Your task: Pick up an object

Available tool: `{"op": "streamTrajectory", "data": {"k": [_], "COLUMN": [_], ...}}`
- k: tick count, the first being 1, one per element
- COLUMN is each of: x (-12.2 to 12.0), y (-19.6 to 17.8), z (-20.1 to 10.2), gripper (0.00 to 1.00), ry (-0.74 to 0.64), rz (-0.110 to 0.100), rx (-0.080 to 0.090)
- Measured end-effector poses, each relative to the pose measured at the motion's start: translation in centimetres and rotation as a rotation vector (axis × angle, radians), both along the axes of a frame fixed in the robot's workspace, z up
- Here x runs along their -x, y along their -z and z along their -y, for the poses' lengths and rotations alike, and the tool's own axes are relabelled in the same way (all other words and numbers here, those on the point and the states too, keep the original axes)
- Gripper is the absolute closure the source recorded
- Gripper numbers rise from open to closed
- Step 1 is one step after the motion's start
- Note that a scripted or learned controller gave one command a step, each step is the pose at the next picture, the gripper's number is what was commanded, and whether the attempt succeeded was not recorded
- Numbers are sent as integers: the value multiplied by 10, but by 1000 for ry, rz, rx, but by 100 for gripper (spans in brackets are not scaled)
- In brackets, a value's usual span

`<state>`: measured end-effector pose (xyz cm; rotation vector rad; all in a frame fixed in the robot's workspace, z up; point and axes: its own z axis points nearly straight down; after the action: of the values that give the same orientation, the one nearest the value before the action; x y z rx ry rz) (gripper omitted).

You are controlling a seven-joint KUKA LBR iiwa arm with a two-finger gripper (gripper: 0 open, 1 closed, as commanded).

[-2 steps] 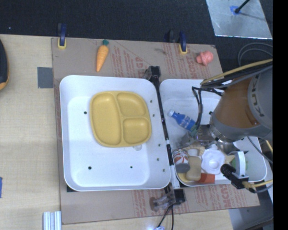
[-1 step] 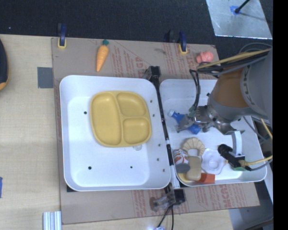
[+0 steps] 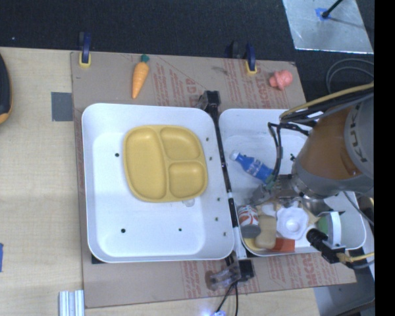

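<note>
Reaching into the right bin (image 3: 250, 120), the end effector (image 3: 276, 193) is lowered over clutter; its state cannot be told; a closing grasp is judged next.

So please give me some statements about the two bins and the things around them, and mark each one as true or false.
1. The yellow divided tray lies in the left bin. True.
2. The toy carrot lies inside the right bin. False: it lies on the cardboard above the left bin, outside both bins.
3. A blue bottle lies in the right bin. True.
4. The pink object rests on the yellow divided tray. False: it sits on the cardboard above the right bin.
5. The arm reaches over the left bin. False: it hangs over the right bin.
</note>
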<state>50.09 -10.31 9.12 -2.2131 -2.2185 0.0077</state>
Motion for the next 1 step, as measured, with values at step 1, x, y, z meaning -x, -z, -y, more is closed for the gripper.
{"op": "streamTrajectory", "data": {"k": [1], "x": [-3], "y": [-11], "z": [1], "gripper": [100], "ry": [-1], "rz": [4], "rx": [2]}}
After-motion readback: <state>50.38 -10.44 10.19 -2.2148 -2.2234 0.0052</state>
